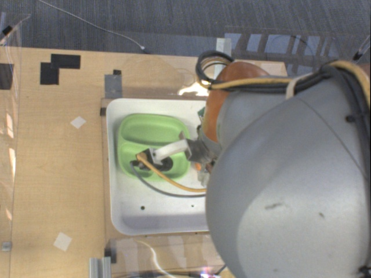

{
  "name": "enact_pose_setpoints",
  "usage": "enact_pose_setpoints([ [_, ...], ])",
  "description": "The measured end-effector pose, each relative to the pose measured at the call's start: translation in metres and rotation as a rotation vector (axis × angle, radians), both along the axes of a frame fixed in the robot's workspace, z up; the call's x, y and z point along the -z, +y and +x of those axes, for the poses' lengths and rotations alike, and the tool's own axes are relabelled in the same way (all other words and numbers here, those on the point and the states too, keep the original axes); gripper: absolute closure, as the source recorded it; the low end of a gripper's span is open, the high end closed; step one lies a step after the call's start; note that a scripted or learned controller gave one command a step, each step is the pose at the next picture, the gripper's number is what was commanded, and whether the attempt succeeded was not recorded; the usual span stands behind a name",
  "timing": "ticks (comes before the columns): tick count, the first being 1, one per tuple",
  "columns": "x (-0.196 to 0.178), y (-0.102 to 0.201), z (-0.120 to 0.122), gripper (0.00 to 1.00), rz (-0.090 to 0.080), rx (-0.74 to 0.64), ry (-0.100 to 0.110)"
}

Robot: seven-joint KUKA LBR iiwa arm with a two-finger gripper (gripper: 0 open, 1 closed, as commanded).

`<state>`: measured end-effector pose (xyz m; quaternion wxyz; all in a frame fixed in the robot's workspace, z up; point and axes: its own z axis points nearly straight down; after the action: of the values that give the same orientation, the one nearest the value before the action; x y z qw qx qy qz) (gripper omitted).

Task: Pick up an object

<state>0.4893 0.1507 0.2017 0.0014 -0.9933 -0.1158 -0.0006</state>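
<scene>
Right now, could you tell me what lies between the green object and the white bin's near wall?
In the camera view, only bare bin floor, crossed by the robot's cable, separates the green object from the near wall.

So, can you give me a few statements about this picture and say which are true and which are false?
1. A green dish lies in the white bin. True.
2. The arm has an orange band. True.
3. The arm reaches in from the picture's left. False: it comes in from the right.
4. The bin stands on blue cloth. False: it stands on a pale wooden bench.
</scene>
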Motion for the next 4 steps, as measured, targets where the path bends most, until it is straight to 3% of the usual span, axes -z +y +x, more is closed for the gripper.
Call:
enact_pose_setpoints([
  [1,-0.007,0.080,-0.004,1.00,0.002,0.022,0.001],
  [2,-0.072,0.084,-0.002,1.00,-0.001,-0.245,-0.002],
  [3,0.084,0.082,-0.004,1.00,-0.008,-0.011,0.009],
  [4,0.024,0.085,-0.002,1.00,0.002,0.028,-0.003],
])
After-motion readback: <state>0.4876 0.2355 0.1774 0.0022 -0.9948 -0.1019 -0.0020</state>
